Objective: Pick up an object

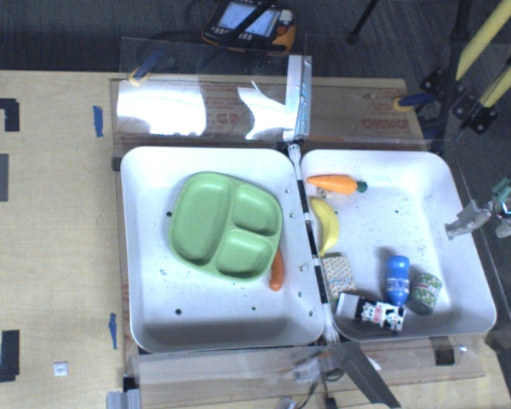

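The worktop (51,228) is pale wood and carries two shallow white bins side by side; the left bin (153,313) holds a green sectioned plate (226,225) with three compartments, lying near its middle, and a small orange carrot-like piece (277,273) touching the plate's lower right edge. The right bin (409,186) holds the rest: a larger orange carrot (332,184) near its top left corner; a yellow banana (326,223) just below it, along the divider; a patterned square packet (339,271) below the banana; a black-and-white carton (372,311) at the bottom edge; a blue bottle (397,279) upright beside it; and a small green-labelled can (425,290) touching the bottle's right side.

The end effector (481,216) sits at the right bin's right rim, well apart from every object and with nothing between its fingers; whether those fingers are spread or together I cannot tell, as it is small and partly cut off.

I judge the task to be at its start: no object is lifted, all lie in the bins, and approach, grasp and lift are left to do; the can and bottle lie nearest the end effector.

Labels on the can, carton and packet are too small to read; faint red print on the cardboard (383,109) behind the bins is illegible.
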You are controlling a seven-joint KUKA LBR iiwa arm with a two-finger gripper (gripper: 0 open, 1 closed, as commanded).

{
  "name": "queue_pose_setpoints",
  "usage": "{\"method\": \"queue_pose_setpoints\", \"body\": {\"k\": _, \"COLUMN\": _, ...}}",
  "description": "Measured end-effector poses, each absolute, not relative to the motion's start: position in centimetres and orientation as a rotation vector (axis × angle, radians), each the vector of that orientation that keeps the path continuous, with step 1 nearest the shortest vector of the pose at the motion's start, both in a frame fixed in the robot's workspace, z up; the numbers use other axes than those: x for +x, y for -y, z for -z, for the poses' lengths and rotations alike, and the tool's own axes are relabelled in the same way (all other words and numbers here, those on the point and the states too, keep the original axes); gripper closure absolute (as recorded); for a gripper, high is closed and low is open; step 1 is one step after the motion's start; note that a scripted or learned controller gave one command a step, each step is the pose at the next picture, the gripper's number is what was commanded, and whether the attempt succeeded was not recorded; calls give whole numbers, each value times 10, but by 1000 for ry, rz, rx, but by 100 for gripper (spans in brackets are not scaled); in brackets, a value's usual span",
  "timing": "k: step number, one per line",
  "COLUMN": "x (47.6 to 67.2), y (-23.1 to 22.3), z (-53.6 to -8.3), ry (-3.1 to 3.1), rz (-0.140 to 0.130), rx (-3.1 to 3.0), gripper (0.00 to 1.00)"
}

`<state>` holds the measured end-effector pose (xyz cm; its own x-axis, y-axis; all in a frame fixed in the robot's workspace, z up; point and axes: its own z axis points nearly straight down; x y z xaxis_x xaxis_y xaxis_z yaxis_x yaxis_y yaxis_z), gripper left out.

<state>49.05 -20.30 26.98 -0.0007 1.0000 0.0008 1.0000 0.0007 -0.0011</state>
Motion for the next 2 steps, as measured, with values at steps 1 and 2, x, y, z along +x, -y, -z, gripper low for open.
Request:
{"method": "queue_pose_setpoints", "body": {"k": 1, "x": 490, "y": 203, "z": -270, "ry": 2221, "rz": 0, "rx": -2220, "gripper": 0}}
{"method": "queue_pose_setpoints", "body": {"k": 2, "x": 498, "y": 156, "z": -315, "ry": 1944, "rz": 1, "rx": -2471, "gripper": 0}}
